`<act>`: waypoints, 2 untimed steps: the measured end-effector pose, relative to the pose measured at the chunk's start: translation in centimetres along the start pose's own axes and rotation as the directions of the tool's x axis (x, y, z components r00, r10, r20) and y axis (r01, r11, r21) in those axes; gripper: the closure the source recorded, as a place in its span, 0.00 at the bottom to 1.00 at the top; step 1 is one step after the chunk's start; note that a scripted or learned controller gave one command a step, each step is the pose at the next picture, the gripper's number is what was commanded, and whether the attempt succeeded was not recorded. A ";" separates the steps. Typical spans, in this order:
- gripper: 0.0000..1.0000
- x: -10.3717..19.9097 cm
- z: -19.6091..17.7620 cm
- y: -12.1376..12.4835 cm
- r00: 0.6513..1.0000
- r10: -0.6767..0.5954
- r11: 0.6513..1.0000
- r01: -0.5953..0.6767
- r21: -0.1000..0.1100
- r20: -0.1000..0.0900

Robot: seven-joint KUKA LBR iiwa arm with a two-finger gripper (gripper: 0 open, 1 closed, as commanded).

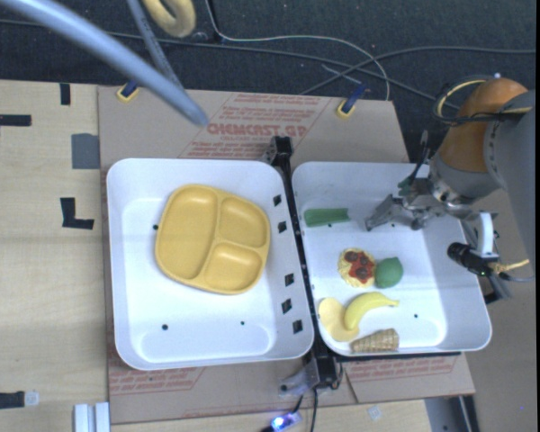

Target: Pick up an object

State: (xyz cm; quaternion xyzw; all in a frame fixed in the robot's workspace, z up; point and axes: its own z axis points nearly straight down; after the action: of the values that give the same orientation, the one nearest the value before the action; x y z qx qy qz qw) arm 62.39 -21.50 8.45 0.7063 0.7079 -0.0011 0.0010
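The right bin holds several toy foods. A flat green block lies at its upper left. A small pizza-like piece touches a round green piece in the middle. A banana, a pale yellow disc and a waffle cone lie near the front edge. My gripper hangs over the upper middle of this bin, to the right of the green block and above the pizza piece. Its fingers are spread open with nothing between them.
A yellow divided plate lies in the left bin. A black hinge strip runs between the two bins. Cables cross the dark floor behind the bench, and a grey pole slants across the upper left.
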 end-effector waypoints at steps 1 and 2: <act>1.00 0.0 -1.3 0.2 1.000 -0.001 1.000 0.001 -0.005 0.003; 1.00 -0.1 -5.7 -0.3 1.000 0.002 1.000 -0.002 -0.003 -0.002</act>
State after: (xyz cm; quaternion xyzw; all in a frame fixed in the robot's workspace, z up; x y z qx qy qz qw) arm 62.13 -21.60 14.14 0.7070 0.7072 0.0007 0.0011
